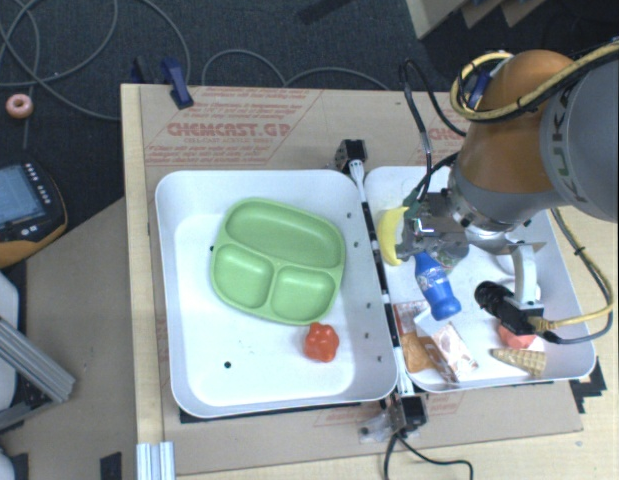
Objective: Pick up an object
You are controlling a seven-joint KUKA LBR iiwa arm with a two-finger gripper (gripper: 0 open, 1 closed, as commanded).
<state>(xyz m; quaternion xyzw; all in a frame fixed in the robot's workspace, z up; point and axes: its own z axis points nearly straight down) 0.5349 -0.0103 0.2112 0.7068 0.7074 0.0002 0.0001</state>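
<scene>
My gripper (426,230) hangs just above the top end of the blue bottle (437,288), which lies in the right bin (561,280) and is, I judge, my target. I cannot tell how far the gripper is open, or whether it has hold of anything. A yellow banana (391,236) lies close beside the bottle's top, and a snack packet (441,350) just past its base. I should centre on the bottle's body, descend straight, and close across its narrow width, clear of the banana.
</scene>
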